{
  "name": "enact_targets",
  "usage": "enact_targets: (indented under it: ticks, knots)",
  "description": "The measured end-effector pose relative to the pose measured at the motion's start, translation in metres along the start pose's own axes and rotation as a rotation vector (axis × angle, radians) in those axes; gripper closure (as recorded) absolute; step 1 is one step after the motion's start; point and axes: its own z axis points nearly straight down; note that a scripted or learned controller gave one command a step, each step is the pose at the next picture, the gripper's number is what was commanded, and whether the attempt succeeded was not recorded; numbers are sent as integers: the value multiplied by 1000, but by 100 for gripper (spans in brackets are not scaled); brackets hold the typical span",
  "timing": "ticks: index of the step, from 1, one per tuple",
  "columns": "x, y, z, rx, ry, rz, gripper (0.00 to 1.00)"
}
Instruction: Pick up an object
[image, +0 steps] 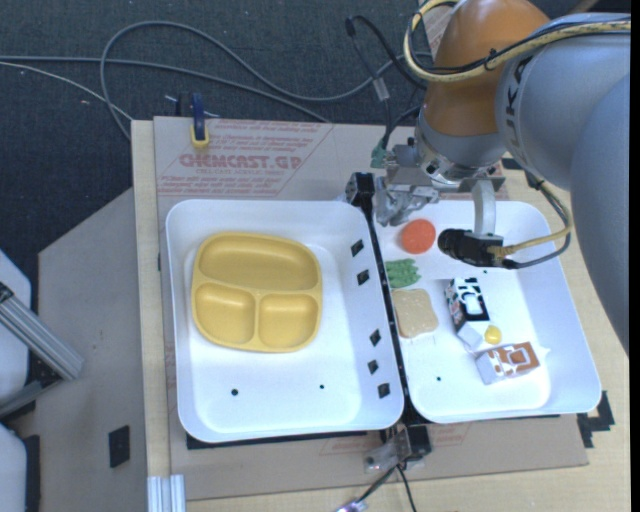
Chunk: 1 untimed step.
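End effector sits at the right white bin's rear-left corner, finger state unreadable, round orange-red plastic piece just beside it.

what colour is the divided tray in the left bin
Yellow; the divided tray shows best in the camera view.

Both bins are white. In the left one lies a yellow three-compartment tray. The right bin holds an orange-red round piece, a green piece, a tan speckled slab, a black-and-white box, and a white carton with orange-brown markings. The arm is grey, banded orange. A blue-and-yellow clamp sits on the brown board printed with red lettering.
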Motion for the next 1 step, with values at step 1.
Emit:
enact_targets:
  ticks: [1]
  knots:
    - [63, -1, -1, 0, 1, -1, 100]
